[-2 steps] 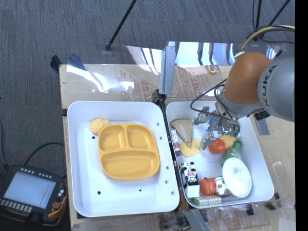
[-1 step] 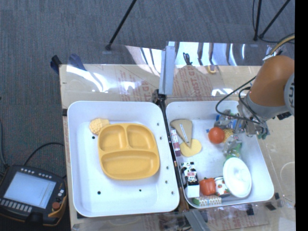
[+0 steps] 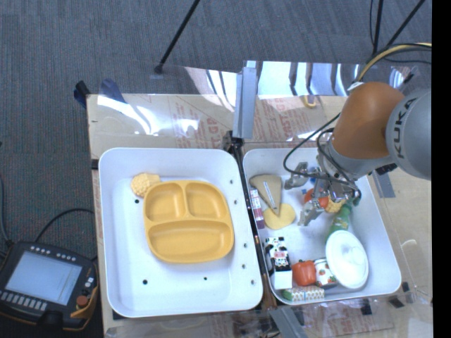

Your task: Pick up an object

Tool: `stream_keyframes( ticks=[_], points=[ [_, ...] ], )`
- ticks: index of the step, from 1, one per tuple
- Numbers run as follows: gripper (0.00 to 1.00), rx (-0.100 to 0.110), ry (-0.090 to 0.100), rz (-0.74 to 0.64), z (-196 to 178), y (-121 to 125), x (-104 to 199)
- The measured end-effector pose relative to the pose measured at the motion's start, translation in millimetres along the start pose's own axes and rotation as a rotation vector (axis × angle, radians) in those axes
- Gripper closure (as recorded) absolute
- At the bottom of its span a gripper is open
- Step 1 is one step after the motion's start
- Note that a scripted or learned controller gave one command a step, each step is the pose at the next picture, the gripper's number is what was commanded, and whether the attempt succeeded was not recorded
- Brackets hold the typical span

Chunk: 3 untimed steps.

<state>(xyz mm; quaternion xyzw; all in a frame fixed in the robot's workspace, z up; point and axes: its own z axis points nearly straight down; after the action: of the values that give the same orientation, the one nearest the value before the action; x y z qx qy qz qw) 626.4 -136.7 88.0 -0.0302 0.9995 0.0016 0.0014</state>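
My gripper (image 3: 304, 193) is low in the upper middle of the right bin (image 3: 386, 248), below the arm's orange band (image 3: 366, 122). It stands open, with one grey finger (image 3: 298, 170) toward the back and the other toward the front. A small orange and yellow toy (image 3: 325, 203) and a blue piece (image 3: 310, 184) lie right beside the fingers, and nothing is clasped between them. A pale yellow cheese wedge (image 3: 271, 201) lies just to the left. A green bottle (image 3: 341, 218) lies just to the right.
The right bin also holds a white round bowl (image 3: 347, 258), a red item (image 3: 304, 273) and a cow-patterned carton (image 3: 277, 252) near its front. The left bin (image 3: 120, 259) holds a yellow divided plate (image 3: 188, 220) and a small yellow waffle-like piece (image 3: 144, 183).
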Motion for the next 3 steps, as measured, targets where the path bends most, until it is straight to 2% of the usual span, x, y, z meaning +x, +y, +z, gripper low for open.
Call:
stream_keyframes(
  ticks=[1,2,3],
  points=[
    [0.0,0.002,0.001,-0.201,-0.8,-62.0,30.1],
    [0.0,0.0,0.002,-0.102,0.1,-23.2,33.9],
    [0.0,0.002,-0.005,-0.062,-1.9,-53.6,40.4]
  ],
)
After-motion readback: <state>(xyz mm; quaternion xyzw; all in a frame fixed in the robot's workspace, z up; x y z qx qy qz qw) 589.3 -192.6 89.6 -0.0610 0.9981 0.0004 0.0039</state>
